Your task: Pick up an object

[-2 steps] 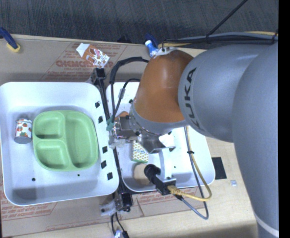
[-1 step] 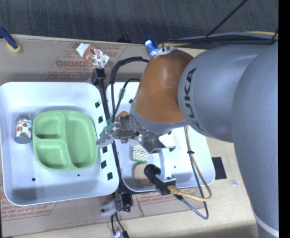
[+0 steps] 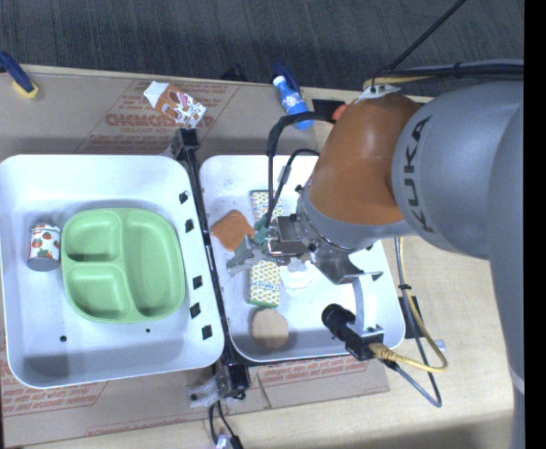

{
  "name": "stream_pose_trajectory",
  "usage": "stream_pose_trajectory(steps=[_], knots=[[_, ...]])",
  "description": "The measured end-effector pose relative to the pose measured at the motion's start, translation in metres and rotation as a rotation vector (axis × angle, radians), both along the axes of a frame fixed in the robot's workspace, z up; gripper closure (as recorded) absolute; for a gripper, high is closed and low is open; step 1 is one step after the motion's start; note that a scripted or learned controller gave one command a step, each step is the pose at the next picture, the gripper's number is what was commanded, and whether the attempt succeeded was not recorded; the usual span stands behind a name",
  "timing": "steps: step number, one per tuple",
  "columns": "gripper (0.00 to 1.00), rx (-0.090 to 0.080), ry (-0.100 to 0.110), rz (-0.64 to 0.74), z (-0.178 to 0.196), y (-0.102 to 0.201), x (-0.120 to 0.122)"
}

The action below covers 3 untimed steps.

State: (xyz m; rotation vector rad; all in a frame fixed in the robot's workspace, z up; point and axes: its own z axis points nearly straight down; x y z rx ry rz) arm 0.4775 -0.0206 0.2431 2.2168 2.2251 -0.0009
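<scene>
Pincer (image 3: 254, 247) low in right bin (image 3: 385, 340), amid orange piece (image 3: 229, 227), patterned packet (image 3: 265, 284) and tan lump (image 3: 270, 328). Can't tell its opening or whether it grips anything. No object visibly lifted; pick not done. Left bin (image 3: 16, 251) holds green tray (image 3: 123, 263), can (image 3: 43, 245).

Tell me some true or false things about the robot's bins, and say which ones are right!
1. The green divided plate lies in the left bin. True.
2. The small can sits on the green plate. False: it stands beside the plate, at its left edge.
3. The orange piece is in the right bin. True.
4. The tan round lump lies in the left bin. False: it is near the right bin's front edge.
5. The pincer hangs over the right bin. True.
</scene>
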Motion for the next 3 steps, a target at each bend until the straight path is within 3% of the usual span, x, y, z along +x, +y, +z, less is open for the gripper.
stream_pose_trajectory(steps=[1,2,3], knots=[[0.0,-0.001,0.002,0.004,-0.027,-0.007,0.03],[0.0,0.0,0.004,0.004,-0.052,-0.003,-0.002],[0.0,0.001,0.002,0.0,-0.051,-0.037,0.033]])
